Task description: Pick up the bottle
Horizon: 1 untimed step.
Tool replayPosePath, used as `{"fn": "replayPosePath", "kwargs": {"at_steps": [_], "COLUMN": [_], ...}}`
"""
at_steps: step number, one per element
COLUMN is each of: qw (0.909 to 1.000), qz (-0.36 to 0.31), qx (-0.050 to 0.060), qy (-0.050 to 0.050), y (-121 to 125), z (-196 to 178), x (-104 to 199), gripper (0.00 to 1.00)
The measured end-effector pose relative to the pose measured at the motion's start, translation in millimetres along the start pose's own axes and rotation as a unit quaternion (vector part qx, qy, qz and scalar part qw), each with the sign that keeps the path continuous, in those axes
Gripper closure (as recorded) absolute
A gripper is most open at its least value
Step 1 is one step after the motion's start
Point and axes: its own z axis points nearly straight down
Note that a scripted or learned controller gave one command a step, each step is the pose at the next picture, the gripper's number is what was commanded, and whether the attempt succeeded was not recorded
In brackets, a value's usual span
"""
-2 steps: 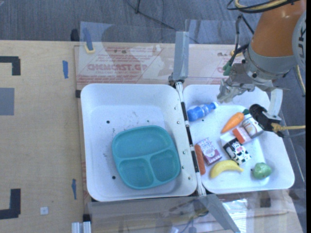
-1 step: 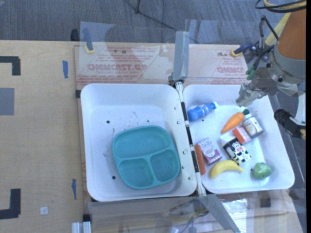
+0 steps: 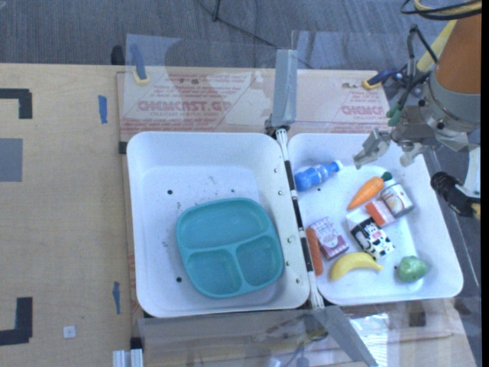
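The metal tool (image 3: 388, 147), fingers spread apart, hangs near the smooth blue plastic bottle (image 3: 314, 175) lying sideways.

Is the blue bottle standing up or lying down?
Lying down. The blue bottle rests on its side on the right bin's floor, its white cap pointing right, toward the carrot.

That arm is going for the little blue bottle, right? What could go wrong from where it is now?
The blue bottle lies on its side near the right bin's left wall, so it might roll or get pushed against the wall. The gripper hangs off to the bottle's right, above the carrot, so a short move could land on the carrot or the small jar instead.
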Motion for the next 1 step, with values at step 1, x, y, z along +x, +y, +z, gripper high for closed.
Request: {"fn": "replayPosePath", "kwargs": {"at_steps": [1], "qw": [0.9999], "qz": [0.013], "qx": [0.001], "qy": [0.001], "y": [30.2], "z": [124.0], "x": [59.1], "gripper": [0.00]}}
